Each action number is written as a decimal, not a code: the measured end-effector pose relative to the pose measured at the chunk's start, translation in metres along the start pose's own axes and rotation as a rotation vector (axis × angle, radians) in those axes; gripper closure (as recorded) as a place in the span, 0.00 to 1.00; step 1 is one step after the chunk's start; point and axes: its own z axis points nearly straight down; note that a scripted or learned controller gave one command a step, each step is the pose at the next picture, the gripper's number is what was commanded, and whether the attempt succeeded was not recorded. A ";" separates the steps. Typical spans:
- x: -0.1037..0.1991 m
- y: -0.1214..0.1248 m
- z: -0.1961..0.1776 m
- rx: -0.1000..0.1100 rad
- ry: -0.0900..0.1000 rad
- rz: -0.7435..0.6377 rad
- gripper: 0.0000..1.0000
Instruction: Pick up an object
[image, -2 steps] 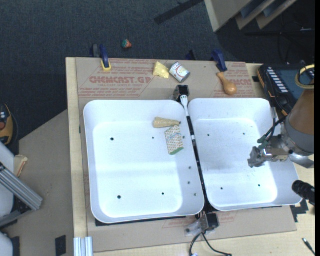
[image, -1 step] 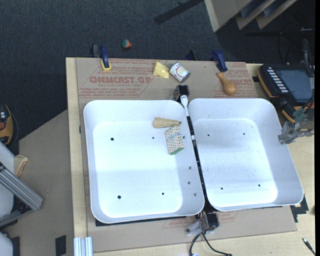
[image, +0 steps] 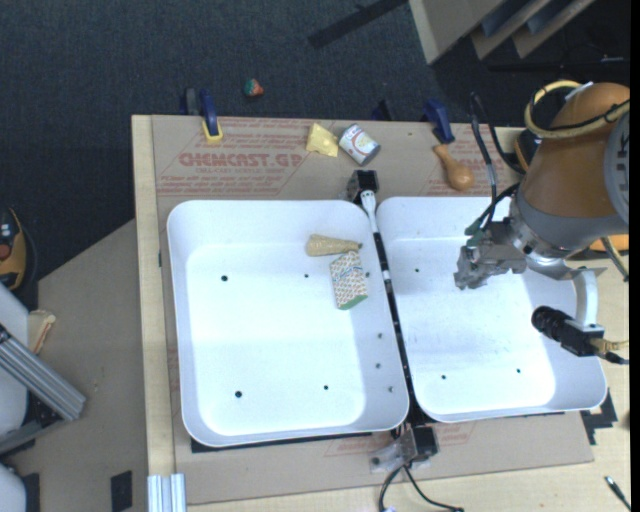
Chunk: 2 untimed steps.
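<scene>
Lying in the left bin (image: 200, 330), near its upper right corner, are the two things that could be picked: a tan cone-shaped piece (image: 331, 245), smooth and tapered, placed almost flat and pointing to the right, and just below it a small packet (image: 348, 279) with a fine green and white pattern, soft in look and a little tilted. They touch or nearly touch; I cannot tell which. Both are close to the inner wall which divides the two bins, so on that side the room is small, while to the left and below them the white floor of the bin is wide and bare.

The right bin (image: 450, 390) is also white, shallow, with rounded corners. Above its upper part hangs the gripper (image: 478, 270), grey metal, under the orange band of the arm (image: 570, 170). Nothing is seen between its fingers, and whether they are spread or pressed together I cannot tell. It is well apart from the cone and the packet, across the dividing wall.

Beyond the bins, on the brown cardboard sheet of the desk (image: 160, 180), there are a yellow wedge-shaped piece (image: 322, 141), a small white box (image: 359, 144) beside it, and a brown rounded object (image: 455, 167) further right. Blue clamps (image: 209, 114) hold the upper edge.
</scene>
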 end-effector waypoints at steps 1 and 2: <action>-0.014 0.013 -0.111 -0.021 -0.009 0.009 1.00; 0.110 0.014 -0.003 0.005 0.000 -0.002 1.00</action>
